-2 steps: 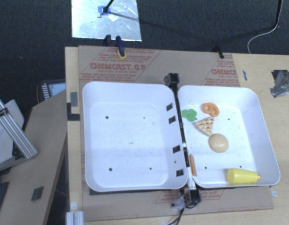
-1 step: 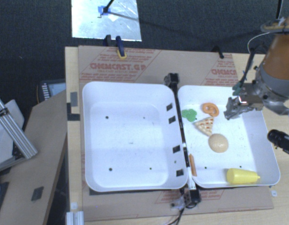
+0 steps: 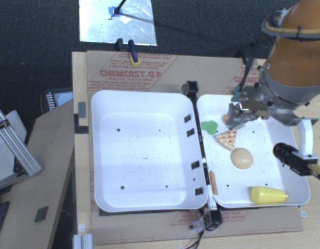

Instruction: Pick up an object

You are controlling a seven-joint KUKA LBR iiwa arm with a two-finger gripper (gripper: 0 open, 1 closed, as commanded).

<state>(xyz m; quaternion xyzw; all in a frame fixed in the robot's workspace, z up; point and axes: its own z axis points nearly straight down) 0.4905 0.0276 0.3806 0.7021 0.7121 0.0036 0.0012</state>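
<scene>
Right now the grey arm with the orange band (image 3: 300,45) is hovering low over the upper part of the right-hand shallow white plastic bin (image 3: 284,154), so the step in hand looks like the approach before a grasp. Its claw (image 3: 236,117) is hanging just above the bin floor, near a small flat green piece (image 3: 209,126) and a tan waffle-patterned triangular wedge (image 3: 227,138). Whether the claw is spread or pressed together, I cannot tell; it is too dark and blurred, and nothing is visibly sitting in it.

Other candidates are lying further down the same bin: a round beige ball-like object (image 3: 242,157), a yellow tapered plastic piece (image 3: 268,194) near the bottom rim, and a thin orange stick (image 3: 213,182) along the left wall. The left-hand white bin (image 3: 103,139) is sitting beside it on the table (image 3: 56,139).

Next, the claw probably needs to settle over one piece, likely the wedge or the green one, and descend squarely.
</scene>
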